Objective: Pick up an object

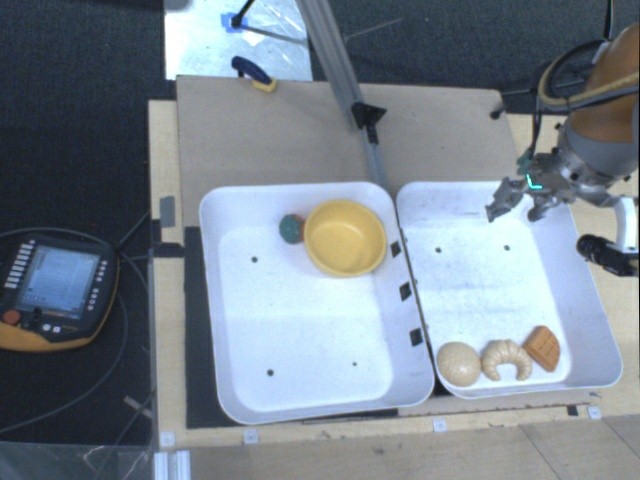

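Note:
My gripper [518, 207] hangs over the far right part of the right bin [470, 268], its two dark fingers spread apart with nothing between them. Along that bin's near edge lie a pale round bun [459, 363], a croissant [507, 358] and a small brown waffle-like piece [543, 347], all well below the gripper. In the left bin [290, 368] a yellow bowl [345, 236] stands at the far right corner, with a small teal ball [291, 228] touching its left side.
A grey pole [335, 53] slants across the board behind the bins, ending in a black clamp [367, 116]. A teach pendant [55, 288] lies on the floor at the left. Black clips [405, 290] sit along the seam between the bins.

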Action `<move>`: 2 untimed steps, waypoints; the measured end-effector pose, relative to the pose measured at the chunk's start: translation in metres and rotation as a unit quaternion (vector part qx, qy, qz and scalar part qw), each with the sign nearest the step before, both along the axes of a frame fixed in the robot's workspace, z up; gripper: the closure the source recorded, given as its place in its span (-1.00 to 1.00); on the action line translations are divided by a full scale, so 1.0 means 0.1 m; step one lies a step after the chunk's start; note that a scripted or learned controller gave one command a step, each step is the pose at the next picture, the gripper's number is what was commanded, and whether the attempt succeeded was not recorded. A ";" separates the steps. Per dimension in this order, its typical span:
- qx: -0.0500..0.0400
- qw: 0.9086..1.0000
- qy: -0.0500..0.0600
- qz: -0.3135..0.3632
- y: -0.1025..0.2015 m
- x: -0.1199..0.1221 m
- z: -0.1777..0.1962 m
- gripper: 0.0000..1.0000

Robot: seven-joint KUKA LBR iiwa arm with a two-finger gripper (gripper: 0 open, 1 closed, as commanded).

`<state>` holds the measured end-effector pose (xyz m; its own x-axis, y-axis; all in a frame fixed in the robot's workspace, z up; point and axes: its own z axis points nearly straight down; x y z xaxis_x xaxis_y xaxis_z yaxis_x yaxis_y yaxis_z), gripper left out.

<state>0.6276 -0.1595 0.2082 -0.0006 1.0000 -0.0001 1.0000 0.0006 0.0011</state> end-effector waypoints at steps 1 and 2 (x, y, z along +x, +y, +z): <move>0.000 1.000 0.000 0.000 0.00 0.00 0.00 -1.00; 0.000 1.000 0.002 0.000 -0.02 -0.01 -0.42 -1.00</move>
